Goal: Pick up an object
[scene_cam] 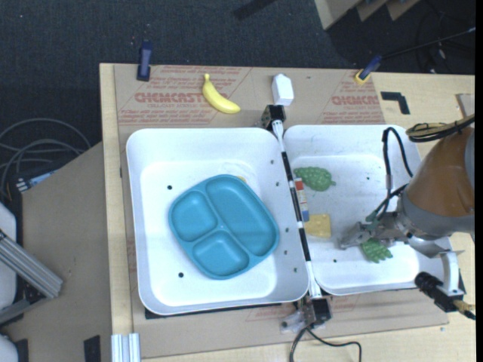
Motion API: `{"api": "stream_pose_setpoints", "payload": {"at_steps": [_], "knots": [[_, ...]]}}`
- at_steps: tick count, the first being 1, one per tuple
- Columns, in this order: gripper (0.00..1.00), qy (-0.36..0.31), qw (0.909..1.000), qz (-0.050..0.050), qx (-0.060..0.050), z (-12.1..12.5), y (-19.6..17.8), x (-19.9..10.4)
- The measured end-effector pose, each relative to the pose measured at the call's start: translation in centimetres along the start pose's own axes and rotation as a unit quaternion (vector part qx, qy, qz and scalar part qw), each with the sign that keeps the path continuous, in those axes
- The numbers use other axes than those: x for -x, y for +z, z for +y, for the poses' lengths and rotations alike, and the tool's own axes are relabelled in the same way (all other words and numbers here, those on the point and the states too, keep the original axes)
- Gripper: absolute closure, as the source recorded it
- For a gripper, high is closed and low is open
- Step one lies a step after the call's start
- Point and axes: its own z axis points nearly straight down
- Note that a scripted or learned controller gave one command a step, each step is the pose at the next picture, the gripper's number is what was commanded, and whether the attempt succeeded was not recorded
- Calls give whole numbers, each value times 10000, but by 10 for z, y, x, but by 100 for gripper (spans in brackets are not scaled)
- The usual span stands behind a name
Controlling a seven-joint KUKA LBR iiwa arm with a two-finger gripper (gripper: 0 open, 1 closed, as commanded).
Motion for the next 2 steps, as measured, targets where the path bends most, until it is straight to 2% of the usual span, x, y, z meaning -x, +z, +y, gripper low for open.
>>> {"api": "stream_pose_setpoints", "payload": {"at_steps": [1,2], "knots": [[0,-12,10000,-13,29,64,-45,48],[0,-15,10000,5,2,15,0,-16]]}}
